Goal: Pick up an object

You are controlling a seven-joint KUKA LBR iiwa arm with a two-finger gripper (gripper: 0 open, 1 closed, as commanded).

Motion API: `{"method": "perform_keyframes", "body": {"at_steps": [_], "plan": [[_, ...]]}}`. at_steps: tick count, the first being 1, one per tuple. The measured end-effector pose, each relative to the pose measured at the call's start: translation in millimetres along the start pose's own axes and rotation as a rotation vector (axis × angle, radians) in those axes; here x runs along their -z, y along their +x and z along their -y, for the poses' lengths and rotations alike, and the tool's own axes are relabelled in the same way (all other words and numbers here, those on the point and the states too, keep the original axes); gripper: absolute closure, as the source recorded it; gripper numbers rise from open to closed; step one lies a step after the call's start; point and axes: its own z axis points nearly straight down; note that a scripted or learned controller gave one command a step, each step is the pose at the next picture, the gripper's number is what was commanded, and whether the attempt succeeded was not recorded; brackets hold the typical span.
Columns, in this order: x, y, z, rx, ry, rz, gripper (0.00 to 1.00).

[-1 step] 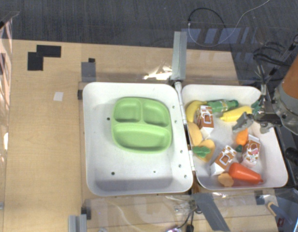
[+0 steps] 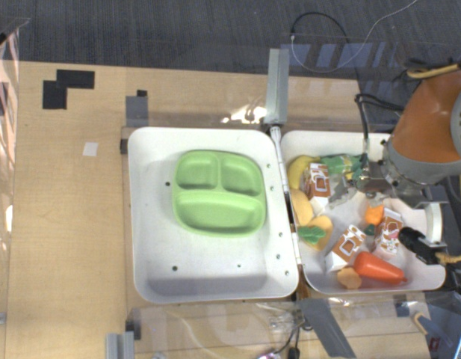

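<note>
arm (image 2: 432, 129) right, highest | gripper (image 2: 364, 182) low over right bin (image 2: 432, 279) toys, likely reaching; grip state: cannot tell | green plate (image 2: 217, 191) left bin

My arm (image 2: 439, 137) is bulky here: a rounded grey casing with a broad orange band above the wrist. Black cables (image 2: 372, 114) loop off me, and my gripper (image 2: 364, 179) is dull grey metal.
</note>
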Motion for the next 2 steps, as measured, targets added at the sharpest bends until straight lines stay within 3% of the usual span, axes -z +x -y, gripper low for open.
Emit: {"method": "perform_keyframes", "body": {"at_steps": [1, 2], "plan": [[-21.1, -3.5, -96.6, 0.011, -0.002, 0.0, 0.0], [-20.8, -3.5, -96.7, 0.011, -0.003, 0.0, 0.0]]}}
